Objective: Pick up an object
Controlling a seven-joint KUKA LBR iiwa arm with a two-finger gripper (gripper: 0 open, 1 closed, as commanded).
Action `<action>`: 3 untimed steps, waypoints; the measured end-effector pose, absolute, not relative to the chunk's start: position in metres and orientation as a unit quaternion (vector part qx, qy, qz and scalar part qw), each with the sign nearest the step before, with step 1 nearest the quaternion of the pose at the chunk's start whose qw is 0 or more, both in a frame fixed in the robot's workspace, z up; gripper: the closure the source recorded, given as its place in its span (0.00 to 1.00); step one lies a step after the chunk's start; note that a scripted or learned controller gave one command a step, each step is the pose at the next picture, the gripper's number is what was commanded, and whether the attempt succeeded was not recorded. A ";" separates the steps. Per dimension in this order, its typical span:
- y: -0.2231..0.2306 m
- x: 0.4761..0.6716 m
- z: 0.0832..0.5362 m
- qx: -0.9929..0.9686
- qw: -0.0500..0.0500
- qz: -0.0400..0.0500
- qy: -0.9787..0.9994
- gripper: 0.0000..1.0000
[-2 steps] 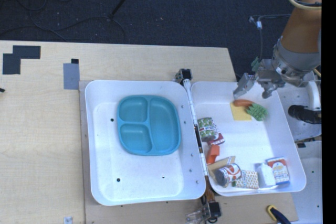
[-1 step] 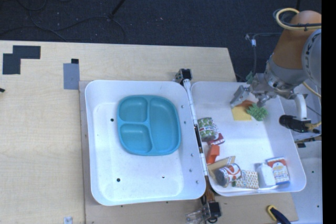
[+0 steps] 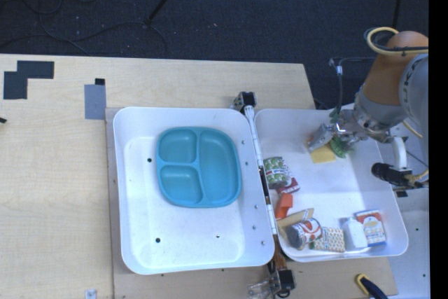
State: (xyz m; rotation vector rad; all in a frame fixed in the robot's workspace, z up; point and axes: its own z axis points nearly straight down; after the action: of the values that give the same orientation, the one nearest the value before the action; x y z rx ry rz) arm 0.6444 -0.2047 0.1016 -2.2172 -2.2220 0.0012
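Gripper [image 3: 330, 138] low in the right bin [image 3: 392, 224], over a yellow block [image 3: 323, 155].

Nearest you, along the right bin's front edge, you see a carton with an orange label [image 3: 371, 227], a white-wrapped packet [image 3: 329, 240], a dark can [image 3: 302, 232] and a tan box [image 3: 294, 216]. Farther in, against the divider, lie an orange piece [image 3: 283, 205] and a green-patterned packet [image 3: 275, 170]. In the left bin [image 3: 140, 234] sits 1 teal plate with 3 compartments [image 3: 198, 167]. At the far side of the right bin, the yellow block and something green [image 3: 339, 147] lie at the gripper's tip; you cannot tell whether it grasps either.
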 end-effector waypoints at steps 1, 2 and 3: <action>-0.176 0.643 0.086 -0.707 0.002 0.002 -0.707 0.00; -0.176 0.644 0.095 -0.707 0.003 0.001 -0.707 1.00; -0.176 0.644 0.095 -0.707 0.003 0.001 -0.707 0.00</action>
State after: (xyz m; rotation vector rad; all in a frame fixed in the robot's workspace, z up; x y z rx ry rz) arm 0.6441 -0.1760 0.0951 -2.2167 -2.2174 0.0040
